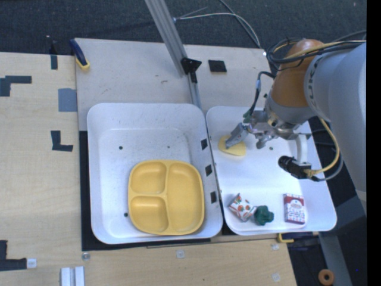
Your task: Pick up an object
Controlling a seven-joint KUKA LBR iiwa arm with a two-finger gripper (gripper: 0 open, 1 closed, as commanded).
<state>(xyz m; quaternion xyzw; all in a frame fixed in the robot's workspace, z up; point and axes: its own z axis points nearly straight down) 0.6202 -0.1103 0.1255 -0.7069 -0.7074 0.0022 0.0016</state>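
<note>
While my claw [241, 137] hangs low over the right bin [315, 186], its tip sits at the upper edge of a pale yellow object [233, 148] lying flat near that bin's upper-left corner. I can't tell whether the claw is spread or pressed together, nor whether it touches the object. Judgement: object looks thin, light, prob. soft; best taken across its narrow width, from above. Bin floor is smooth white plastic, likely slippery, w/ the left wall just beside the object, so little room on that side. 3 other items lie well apart along the near edge: a crumpled packet [240, 207], a green lump [264, 215], a red-and-white box [294, 208]. Left bin [107, 124] holds a yellow divided tray [166, 196]; bench [137, 70] beyond.
</note>
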